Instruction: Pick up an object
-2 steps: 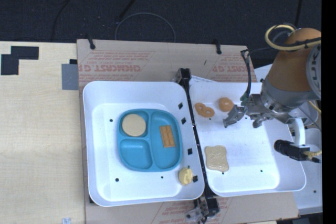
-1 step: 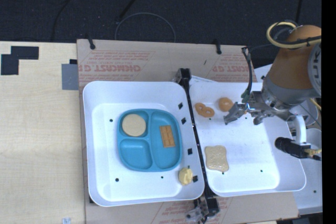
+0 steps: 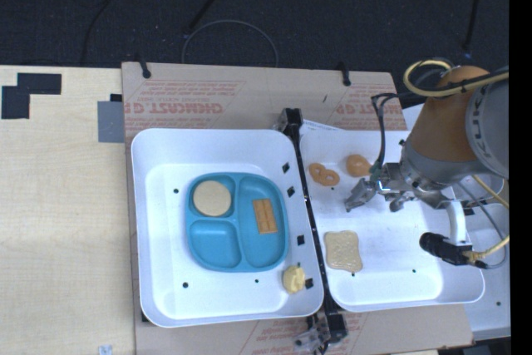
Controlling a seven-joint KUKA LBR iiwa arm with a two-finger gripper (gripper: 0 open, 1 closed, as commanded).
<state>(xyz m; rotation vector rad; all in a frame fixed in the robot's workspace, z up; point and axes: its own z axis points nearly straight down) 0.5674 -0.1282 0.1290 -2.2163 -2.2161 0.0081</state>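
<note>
Toast-like flat slice (image 3: 342,250) lies nearest in the right bin (image 3: 391,291), close to the divider between the two bins, and it is a fair candidate for the pick. Farther in, the hand (image 3: 363,195) hangs low over the same bin with nothing visible between its fingers; they look slightly apart, though the view is too coarse to be sure, so I cannot tell their state. Just left of the hand and a little farther sits a small pretzel-shaped piece (image 3: 324,175), with a round orange-brown piece (image 3: 358,165) just beside it toward the far wall.

In the left bin (image 3: 158,170) a blue divided tray (image 3: 224,249) holds a round cracker (image 3: 211,198) and a rectangular biscuit (image 3: 265,216); a yellow lump (image 3: 293,278) rests near the bin's near right corner.

To do this step well, the hand should centre over one piece, probably the pretzel piece as it is closest, straddle it squarely, descend until the fingertips nearly meet the bin floor, and close before lifting straight up. Small, low pieces slip out easily.
</note>
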